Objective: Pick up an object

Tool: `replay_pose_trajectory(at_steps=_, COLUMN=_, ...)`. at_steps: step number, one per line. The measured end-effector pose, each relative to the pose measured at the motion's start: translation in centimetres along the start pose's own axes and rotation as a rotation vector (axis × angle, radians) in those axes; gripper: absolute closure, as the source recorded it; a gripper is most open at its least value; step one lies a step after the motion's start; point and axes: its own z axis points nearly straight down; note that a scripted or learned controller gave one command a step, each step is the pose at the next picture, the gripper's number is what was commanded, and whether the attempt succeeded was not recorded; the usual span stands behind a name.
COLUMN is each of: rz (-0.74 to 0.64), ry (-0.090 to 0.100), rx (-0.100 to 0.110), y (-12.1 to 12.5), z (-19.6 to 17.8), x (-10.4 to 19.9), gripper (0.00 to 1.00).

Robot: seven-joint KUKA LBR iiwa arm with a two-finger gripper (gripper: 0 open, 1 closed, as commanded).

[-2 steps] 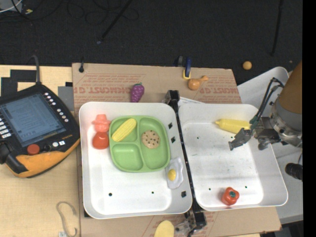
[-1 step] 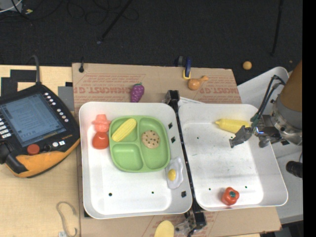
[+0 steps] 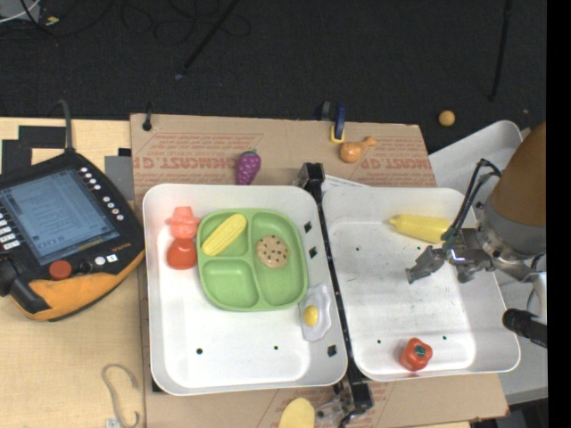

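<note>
Approach step: gripper (image 3: 439, 264) over right bin (image 3: 375, 346), grip state unclear; next, descend onto yellow banana (image 3: 419, 228).

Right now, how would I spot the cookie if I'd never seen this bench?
Find the left white bin and the green divided plate inside it. The cookie lies in the plate's upper right compartment: round, tan, dark-speckled, unlike the yellow corn beside it.

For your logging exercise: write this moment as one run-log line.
gripper: over right bin, holding nothing | nearest: yellow banana | red tomato: bin's near edge
</note>
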Motion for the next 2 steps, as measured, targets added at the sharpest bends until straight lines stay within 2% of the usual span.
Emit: replay_pose_trajectory(at_steps=2, rz=-0.001, ry=0.001, rx=-0.001, y=0.8, z=10.3, x=1.0, gripper=0.00)
